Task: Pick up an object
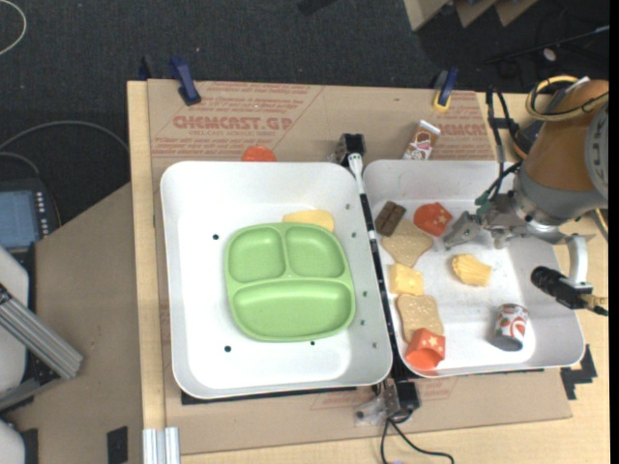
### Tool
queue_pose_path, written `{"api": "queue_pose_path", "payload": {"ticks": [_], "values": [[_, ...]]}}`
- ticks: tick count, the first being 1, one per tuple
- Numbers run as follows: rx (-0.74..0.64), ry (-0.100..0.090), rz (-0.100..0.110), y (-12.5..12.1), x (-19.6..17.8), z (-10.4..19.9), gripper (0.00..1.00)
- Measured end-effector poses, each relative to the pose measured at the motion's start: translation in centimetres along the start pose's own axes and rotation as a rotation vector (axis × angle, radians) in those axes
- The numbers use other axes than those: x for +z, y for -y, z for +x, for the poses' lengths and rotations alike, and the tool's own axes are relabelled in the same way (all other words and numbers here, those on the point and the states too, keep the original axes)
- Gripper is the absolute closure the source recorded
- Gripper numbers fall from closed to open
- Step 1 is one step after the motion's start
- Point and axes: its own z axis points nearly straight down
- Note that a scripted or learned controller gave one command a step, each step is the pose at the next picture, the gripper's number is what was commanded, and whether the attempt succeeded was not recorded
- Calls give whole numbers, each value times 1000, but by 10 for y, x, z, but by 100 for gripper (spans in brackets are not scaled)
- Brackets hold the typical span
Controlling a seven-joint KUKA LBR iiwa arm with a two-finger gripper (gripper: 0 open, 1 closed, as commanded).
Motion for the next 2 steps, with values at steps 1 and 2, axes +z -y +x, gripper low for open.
{"api": "queue_pose_path", "payload": {"ticks": [1,2], "values": [[-1,-4,8,54,11,44,0],[0,0,1,51,0,41,100]]}}
